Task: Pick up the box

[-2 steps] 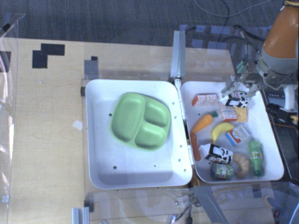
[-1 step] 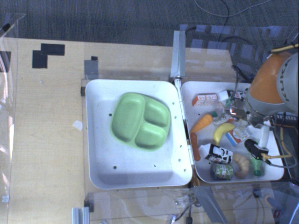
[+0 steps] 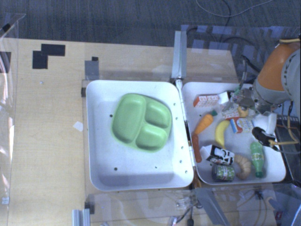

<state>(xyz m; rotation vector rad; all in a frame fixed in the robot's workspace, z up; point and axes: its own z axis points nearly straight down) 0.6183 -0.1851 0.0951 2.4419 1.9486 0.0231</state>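
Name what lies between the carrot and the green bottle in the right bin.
In the camera view, the banana lies between the carrot and the green bottle, upright on the right bin floor.

Bright, even overhead light; soft shadows; mild blur throughout
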